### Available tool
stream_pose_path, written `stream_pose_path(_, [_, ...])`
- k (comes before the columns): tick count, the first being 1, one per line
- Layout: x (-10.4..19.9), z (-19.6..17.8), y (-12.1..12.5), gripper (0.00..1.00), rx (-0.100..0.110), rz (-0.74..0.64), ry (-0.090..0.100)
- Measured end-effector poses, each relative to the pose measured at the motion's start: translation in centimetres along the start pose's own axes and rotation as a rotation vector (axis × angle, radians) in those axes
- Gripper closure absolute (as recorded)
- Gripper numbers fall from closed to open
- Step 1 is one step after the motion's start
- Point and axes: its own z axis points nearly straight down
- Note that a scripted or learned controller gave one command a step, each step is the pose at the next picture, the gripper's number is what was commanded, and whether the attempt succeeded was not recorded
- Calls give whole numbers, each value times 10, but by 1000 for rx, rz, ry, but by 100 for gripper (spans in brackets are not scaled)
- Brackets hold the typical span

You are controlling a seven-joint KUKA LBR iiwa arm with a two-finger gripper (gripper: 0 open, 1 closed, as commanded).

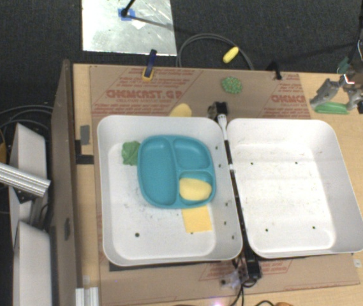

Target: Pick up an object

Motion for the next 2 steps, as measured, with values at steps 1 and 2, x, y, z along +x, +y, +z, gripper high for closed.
stream_pose_path(1, [33,108,-18,0,11,-3,5])
stream_pose_path(2, [11,189,2,0,4,0,0])
